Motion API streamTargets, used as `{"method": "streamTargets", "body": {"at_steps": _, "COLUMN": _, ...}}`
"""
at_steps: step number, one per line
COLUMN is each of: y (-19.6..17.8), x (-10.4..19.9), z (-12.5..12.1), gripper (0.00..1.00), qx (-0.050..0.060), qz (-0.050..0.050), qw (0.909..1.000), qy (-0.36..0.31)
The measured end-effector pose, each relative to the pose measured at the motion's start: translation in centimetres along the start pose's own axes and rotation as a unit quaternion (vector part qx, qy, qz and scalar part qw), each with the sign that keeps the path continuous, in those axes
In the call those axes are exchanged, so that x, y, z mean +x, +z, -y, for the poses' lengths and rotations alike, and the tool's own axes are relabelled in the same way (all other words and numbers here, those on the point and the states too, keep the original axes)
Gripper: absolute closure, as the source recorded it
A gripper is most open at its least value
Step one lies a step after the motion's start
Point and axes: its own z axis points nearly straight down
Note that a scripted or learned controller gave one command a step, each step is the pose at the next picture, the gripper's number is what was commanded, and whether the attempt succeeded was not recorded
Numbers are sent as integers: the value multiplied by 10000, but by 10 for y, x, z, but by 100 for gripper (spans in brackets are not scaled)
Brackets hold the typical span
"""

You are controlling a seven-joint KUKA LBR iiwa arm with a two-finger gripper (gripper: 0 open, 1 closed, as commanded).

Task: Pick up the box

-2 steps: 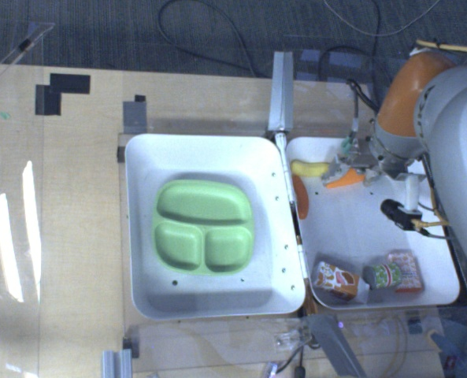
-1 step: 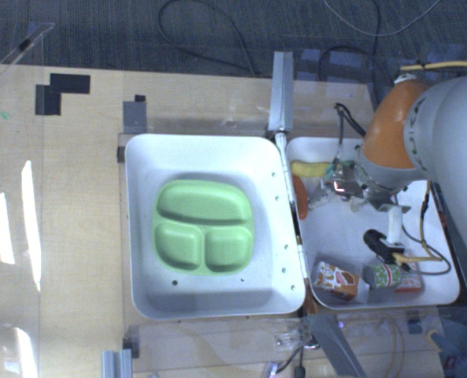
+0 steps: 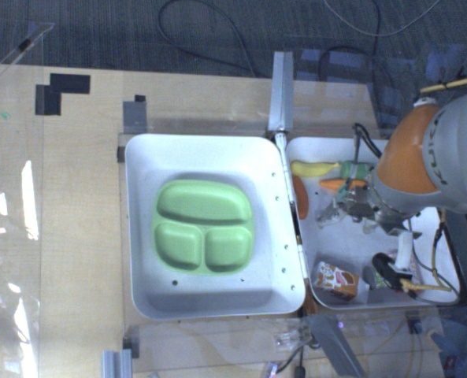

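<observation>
The small brown-and-white printed box is lying at the near edge of the right shallow white bin on the counter. Just beyond it, the grey arm's pincer is hovering over that bin; whether open or closed, I cannot tell. A green three-compartment plastic tray is sitting in the left white bin.

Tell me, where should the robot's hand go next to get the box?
Probably toward the near edge of the right bin, then down. The gripper hovers mid-bin near the banana, while the box lies apart from it, at the bin's near left corner, untouched.
</observation>
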Motion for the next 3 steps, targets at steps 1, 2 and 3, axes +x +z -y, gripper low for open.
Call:
{"method": "streamTargets", "body": {"at_steps": 1, "y": 1, "x": -89, "z": -30, "gripper": 0, "qx": 5, "qz": 22, "qw": 10000, "qy": -72}}
{"method": "streamTargets", "body": {"at_steps": 2, "y": 1, "x": -89, "z": -30, "gripper": 0, "qx": 5, "qz": 21, "qw": 10000, "qy": -73}}
{"method": "streamTargets", "body": {"at_steps": 3, "y": -9, "x": -94, "z": 16, "gripper": 0, "qx": 49, "qz": 6, "qw": 9999, "qy": -129}}
